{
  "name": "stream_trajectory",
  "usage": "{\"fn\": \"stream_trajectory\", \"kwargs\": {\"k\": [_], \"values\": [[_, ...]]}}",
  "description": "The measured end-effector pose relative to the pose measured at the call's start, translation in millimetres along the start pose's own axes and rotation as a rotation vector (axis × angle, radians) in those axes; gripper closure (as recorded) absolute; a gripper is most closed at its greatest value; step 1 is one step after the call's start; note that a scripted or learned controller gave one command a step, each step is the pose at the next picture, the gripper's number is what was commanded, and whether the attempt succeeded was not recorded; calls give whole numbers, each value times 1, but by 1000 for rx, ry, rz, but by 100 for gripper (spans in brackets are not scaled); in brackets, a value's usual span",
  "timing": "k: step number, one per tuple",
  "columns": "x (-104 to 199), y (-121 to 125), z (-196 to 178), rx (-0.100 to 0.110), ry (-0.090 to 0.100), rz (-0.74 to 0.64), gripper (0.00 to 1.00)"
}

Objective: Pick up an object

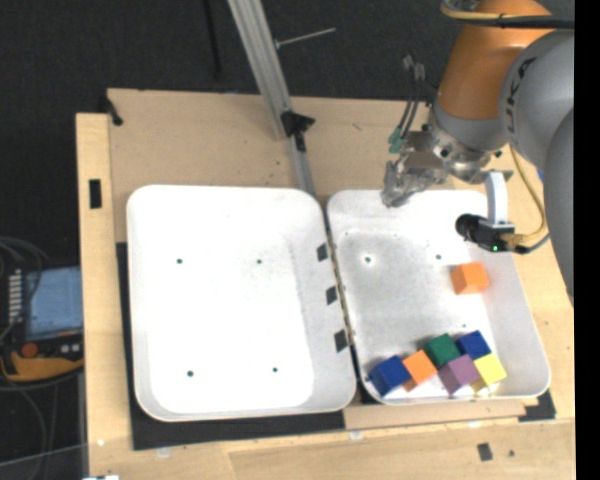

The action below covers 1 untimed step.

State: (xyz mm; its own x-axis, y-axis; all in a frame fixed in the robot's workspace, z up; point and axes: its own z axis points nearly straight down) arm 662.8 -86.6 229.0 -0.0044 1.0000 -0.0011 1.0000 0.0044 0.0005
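Note:
Several small blocks lie in the right bin [400, 288]. An orange block [470, 278] sits alone near the bin's right side. Along the front edge cluster a blue block [389, 374], an orange block [419, 367], a green block [442, 350], a purple block [460, 372], a yellow block [489, 369] and another blue block [473, 344]. My gripper [398, 190] hangs over the back edge of the right bin, well apart from every block, and nothing shows between its fingers.
The left bin [230, 298] lies beside the right one. A slanted metal pole [265, 68] rises behind the bins. A cable and a small black box [480, 230] hang off the wrist above the right bin's back right corner.

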Motion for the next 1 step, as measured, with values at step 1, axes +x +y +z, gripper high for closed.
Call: {"fn": "stream_trajectory", "kwargs": {"k": [1], "values": [[35,-26,-7,1,2,-1,100]]}}
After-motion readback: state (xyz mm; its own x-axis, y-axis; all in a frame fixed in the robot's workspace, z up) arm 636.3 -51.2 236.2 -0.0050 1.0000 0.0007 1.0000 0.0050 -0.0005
